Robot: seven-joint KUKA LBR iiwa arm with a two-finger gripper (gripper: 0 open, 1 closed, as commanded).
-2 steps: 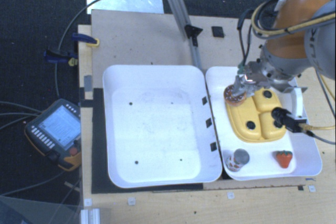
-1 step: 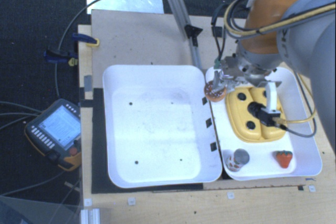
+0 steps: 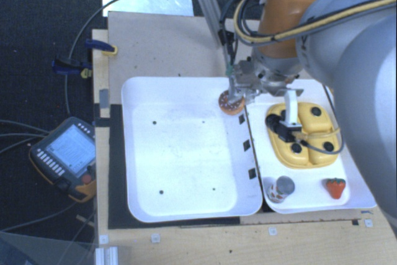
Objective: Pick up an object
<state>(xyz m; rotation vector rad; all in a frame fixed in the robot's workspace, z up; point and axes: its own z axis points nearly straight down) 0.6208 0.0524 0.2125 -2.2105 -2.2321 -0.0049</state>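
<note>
The gripper (image 3: 236, 91) hangs at the far right corner of the left bin (image 3: 180, 158), directly over a small brown doughnut (image 3: 231, 105). Whether its jaws are apart or clamped cannot be told. The right bin (image 3: 307, 186) holds a yellow toy (image 3: 310, 127) and a strawberry (image 3: 335, 187).

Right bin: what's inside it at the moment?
A yellow toy, a small grey-topped cup and a red strawberry lie in the right bin. The arm covers its far right part, so anything there is hidden.
</note>
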